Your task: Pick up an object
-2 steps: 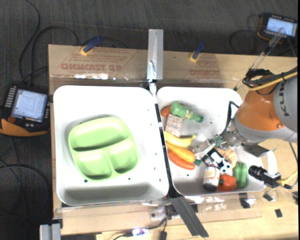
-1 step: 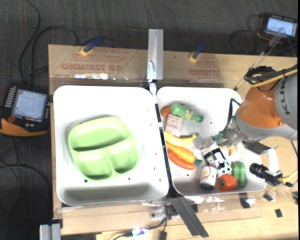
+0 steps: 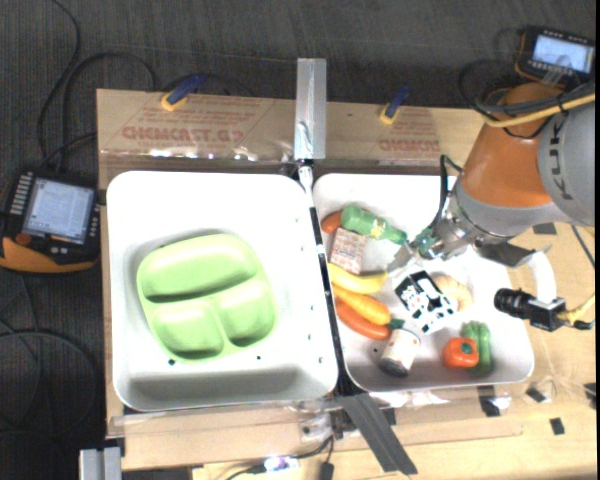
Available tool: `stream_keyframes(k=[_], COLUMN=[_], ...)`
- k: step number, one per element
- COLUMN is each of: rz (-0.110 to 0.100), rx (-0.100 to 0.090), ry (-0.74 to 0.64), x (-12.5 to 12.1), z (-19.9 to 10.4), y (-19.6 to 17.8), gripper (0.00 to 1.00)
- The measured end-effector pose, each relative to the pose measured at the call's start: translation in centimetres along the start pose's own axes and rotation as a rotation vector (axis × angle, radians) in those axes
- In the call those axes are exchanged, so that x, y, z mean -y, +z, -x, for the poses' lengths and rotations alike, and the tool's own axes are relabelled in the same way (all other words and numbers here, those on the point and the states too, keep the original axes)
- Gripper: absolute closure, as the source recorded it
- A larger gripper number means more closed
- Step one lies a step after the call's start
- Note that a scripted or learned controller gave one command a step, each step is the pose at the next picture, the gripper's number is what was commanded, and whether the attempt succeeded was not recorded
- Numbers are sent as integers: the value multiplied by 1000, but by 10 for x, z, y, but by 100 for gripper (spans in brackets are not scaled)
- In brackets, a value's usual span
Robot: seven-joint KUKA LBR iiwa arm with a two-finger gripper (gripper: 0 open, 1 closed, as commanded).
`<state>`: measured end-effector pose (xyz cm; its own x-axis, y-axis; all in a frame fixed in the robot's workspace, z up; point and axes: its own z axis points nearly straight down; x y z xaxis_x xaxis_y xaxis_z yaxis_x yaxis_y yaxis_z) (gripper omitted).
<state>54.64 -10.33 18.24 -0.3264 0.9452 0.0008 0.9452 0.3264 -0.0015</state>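
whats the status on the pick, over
Claw low over right bin, nothing seen in it. Toy food piled beneath: banana, carrot. Green tray sits in left bin.

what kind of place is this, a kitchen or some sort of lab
Most likely a robotics lab bench, not a kitchen: a grey and orange arm reaches over two white bins, the food looks like toys, and a teach pendant with trailing cables lies on dark carpet.
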Motion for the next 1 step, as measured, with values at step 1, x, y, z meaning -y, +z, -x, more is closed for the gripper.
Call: stream_keyframes(k=[1], rz=[0], rx=[2], ry=[96], x=[-73], z=[-30], y=[-38], gripper=[100])
